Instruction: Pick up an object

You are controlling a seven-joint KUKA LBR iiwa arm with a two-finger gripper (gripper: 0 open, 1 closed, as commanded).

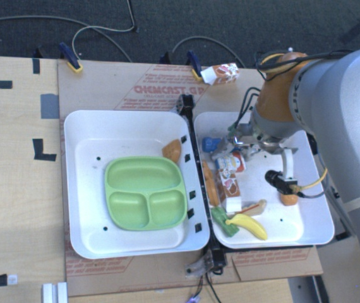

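Gripper [235,145] sits low in the right white plastic bin [312,232], over the red-and-white carton [230,172] beside the small blue object [210,144]. Can't tell its state, the wrist hides it. Nothing visibly held. Candidates are crowded along the bin's left wall: the carton, a long tan bread stick [211,187], a yellow plastic banana [249,225]. Best to descend centred on one item, clear of neighbours and the wall.

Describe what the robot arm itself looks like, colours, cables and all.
The bulky grey rounded arm has a glossy orange band above its wrist. Thin black cables loop beside the band, and a yellow cable curves low by the right bin.
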